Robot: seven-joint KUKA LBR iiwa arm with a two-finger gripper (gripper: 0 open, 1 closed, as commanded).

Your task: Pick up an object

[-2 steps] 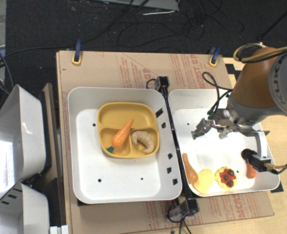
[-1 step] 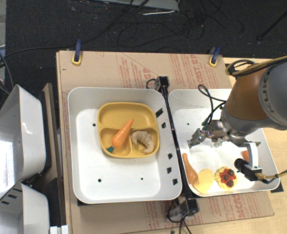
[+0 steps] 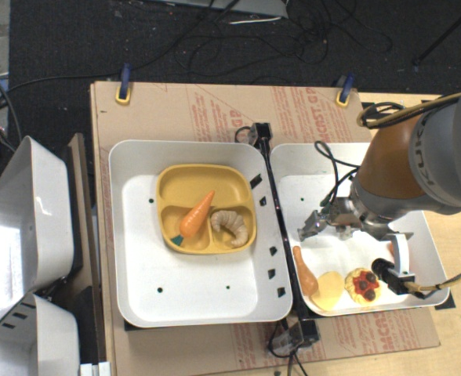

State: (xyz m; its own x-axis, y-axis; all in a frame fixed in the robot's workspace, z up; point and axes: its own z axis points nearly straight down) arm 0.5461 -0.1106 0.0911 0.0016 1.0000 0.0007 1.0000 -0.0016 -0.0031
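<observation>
My gripper (image 3: 313, 224) hovers over the left part of the right bin (image 3: 293, 163), open, with nothing between its fingers. Just below it lies an orange drumstick-shaped toy (image 3: 303, 269) against the bin's left wall. A pale yellow piece (image 3: 331, 290) rests beside the drumstick, and a small round tart with red topping (image 3: 363, 285) sits to its right. In the left bin (image 3: 136, 210) a yellow divided plate (image 3: 176, 186) holds an orange carrot (image 3: 197, 215) and a beige shrimp (image 3: 230, 225).
The grey arm with its orange band (image 3: 403, 171) covers the right bin's right half. Black cables (image 3: 332, 171) trail over the bin's back. A black divider (image 3: 274, 210) runs between the bins. White containers (image 3: 23, 225) stand off the bench at the left.
</observation>
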